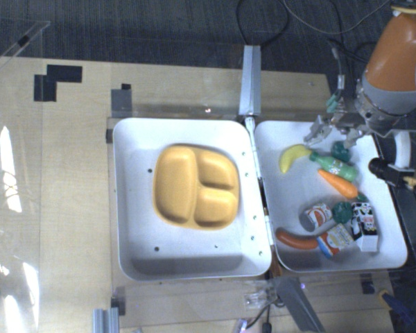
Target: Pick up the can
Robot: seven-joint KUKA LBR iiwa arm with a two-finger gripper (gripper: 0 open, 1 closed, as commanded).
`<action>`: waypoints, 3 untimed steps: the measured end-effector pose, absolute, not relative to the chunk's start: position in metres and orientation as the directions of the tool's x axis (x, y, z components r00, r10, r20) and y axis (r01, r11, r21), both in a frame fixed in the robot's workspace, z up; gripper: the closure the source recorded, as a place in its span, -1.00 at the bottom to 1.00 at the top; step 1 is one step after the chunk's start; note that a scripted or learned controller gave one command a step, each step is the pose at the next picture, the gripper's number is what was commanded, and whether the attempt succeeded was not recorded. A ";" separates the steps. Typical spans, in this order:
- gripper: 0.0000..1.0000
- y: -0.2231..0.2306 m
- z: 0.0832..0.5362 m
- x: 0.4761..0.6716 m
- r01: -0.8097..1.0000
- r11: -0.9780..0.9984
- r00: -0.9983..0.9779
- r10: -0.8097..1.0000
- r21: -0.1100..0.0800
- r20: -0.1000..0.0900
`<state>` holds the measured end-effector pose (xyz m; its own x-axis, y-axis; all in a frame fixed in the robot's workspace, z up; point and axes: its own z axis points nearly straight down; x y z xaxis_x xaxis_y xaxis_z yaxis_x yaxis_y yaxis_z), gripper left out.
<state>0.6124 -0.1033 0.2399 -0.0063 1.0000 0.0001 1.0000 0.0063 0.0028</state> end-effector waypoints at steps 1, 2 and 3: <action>-1.00 -0.127 0.118 0.571 0.991 -0.134 0.134 0.991 0.002 0.000; -1.00 -0.084 0.089 0.535 0.968 -0.250 0.250 0.968 0.012 0.002; -1.00 -0.116 0.089 0.491 0.969 -0.247 0.247 0.969 0.014 0.001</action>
<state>0.4908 -0.1160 0.0890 0.2468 0.9691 0.0014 0.9690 -0.2468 0.0136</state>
